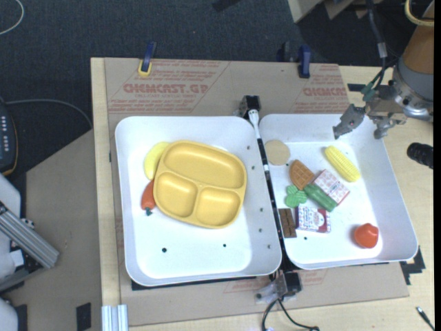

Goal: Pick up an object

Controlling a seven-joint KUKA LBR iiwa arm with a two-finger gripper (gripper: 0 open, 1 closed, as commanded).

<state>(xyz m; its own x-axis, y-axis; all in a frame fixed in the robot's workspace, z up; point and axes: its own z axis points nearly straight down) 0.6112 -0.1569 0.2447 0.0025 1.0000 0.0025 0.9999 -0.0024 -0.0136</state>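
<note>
Gripper (364, 121) hovering just beyond corn (342, 163), fingers (346, 122) spread wide, holding nothing; approach step, needing lowering around corn, then closing.

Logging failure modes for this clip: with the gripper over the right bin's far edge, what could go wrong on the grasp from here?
1. The gripper hangs open near the far rim of the right bin; descending there, a finger might strike the rim.
2. The corn cob is nearest, but rounded, so it could roll out of a pinch.
3. The green piece, cracker and packets crowd together, so a grasp there may catch two things or none.
</note>
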